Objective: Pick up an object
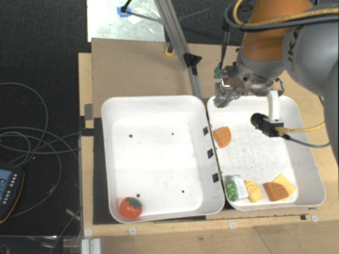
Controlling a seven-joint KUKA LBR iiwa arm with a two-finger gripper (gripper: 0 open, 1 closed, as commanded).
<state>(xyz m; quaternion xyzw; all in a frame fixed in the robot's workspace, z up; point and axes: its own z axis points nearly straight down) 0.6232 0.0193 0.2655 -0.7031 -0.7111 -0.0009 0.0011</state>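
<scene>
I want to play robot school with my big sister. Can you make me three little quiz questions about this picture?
1. True or false: the tomato sits in the left bin.
2. Which bin is the pincer hanging over? A) left bin B) right bin
3. Fill the gap: the orange food piece lies alone near the right bin's ____ wall.

Key: 1. true. 2. B, over its far left corner. 3. left, the one next to the other bin.
</scene>
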